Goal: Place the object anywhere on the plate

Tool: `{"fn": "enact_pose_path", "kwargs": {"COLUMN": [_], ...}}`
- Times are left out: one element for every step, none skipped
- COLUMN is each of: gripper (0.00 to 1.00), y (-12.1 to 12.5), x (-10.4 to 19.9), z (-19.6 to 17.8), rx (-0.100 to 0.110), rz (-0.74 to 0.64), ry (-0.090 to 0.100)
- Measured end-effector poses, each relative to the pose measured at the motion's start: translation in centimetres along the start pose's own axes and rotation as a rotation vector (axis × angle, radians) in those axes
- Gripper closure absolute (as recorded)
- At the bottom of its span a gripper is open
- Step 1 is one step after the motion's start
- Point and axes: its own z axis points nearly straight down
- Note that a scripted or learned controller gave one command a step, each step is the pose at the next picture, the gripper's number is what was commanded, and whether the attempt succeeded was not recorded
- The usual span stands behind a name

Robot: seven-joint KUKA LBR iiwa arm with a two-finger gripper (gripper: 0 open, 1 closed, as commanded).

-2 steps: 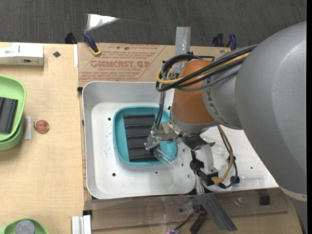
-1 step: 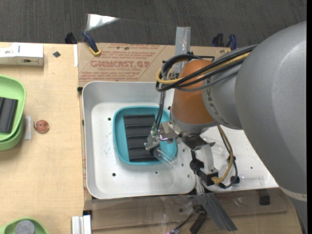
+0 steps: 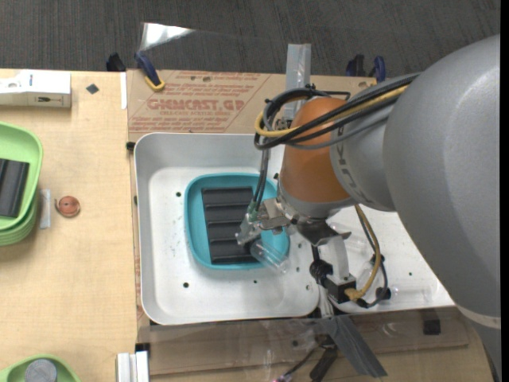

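A teal plate [image 3: 196, 213] lies in the white bin [image 3: 159, 237], left of the bin's centre. A black ridged object [image 3: 225, 221] rests flat on the plate and covers most of its middle. My gripper [image 3: 256, 233] hangs over the plate's right rim, right at the near right corner of the black object. The orange wrist band [image 3: 314, 161] and the grey arm [image 3: 445, 173] rise above it and hide the bin's right half. Something clear and glossy [image 3: 274, 253] shows just under the gripper at the plate's edge.
A cardboard sheet [image 3: 199, 102] lies behind the bin. On the wooden bench to the left are a green tray [image 3: 24, 153] holding a dark block, a small copper disc [image 3: 68, 206] and a white box [image 3: 36, 90]. Cables [image 3: 362, 289] hang by the bin's near right.
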Motion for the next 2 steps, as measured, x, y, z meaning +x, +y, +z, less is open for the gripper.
{"fn": "enact_pose_path", "kwargs": {"gripper": [0.00, 0.00], "y": [0.00, 0.00], "x": [0.00, 0.00], "z": [0.00, 0.00], "rx": [0.000, 0.000], "rz": [0.000, 0.000], "ry": [0.000, 0.000]}}
